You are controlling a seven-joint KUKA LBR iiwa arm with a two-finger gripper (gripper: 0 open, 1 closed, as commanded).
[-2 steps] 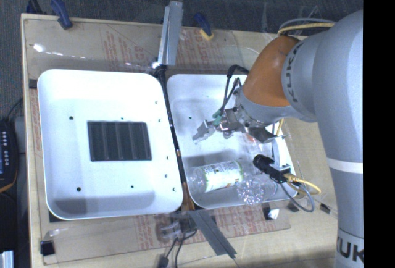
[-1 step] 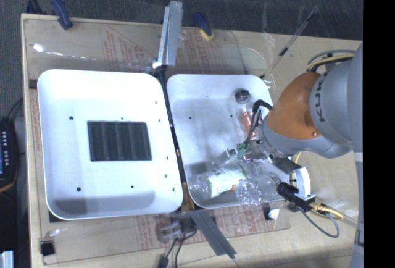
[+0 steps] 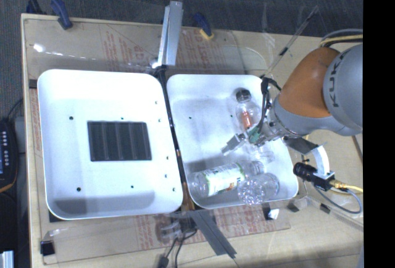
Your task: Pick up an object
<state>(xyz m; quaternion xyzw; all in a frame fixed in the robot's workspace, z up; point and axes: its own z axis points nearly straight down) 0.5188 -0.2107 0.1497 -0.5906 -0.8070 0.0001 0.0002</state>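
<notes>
On the desk (image 3: 37, 54), the left bin (image 3: 55, 94) carries a dark ribbed mat (image 3: 119, 141). In the right bin (image 3: 185, 100), a clear bottle with a green-and-white label (image 3: 223, 179) lies along the near wall, long axis running left to right. Just right of it and up sits the tool (image 3: 245, 138), low in the bin; how wide it stands I cannot tell. A small orange-labelled bottle (image 3: 245, 111) stands just behind the tool

- You get bright, even overhead light; the left bin (image 3: 99, 94) glares near-white, with a soft shadow along its near wall.
- Right of that bin, clear bottles (image 3: 237, 180) blur into highlights.
- Focus is slightly soft throughout.
</notes>
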